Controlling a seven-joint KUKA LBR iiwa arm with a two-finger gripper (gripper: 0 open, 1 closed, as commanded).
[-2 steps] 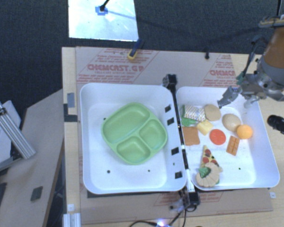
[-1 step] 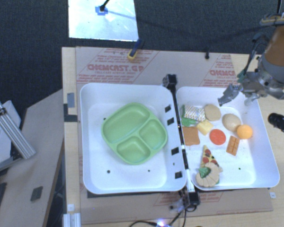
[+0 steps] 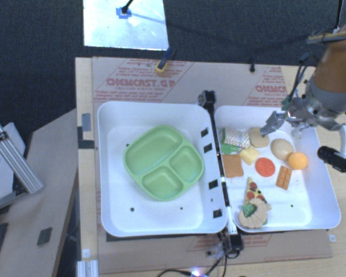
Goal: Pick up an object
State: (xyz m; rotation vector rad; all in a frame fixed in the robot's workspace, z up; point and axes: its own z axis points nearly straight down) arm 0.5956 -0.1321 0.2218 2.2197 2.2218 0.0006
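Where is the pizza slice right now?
The pizza slice lies in the right bin, near its front edge, just below the red disc.

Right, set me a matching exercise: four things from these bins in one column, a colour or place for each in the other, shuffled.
Things:
1. divided plate
2. round slice
3. ball
4. pizza slice

Colour or place:
A. orange, right bin, far right
B. green, left bin
C. right bin's near edge
D. red, middle of the right bin

Pairs: 1-B, 2-D, 3-A, 4-C

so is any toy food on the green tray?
No. The green tray sits alone in the left bin; the toy food lies in the right bin.
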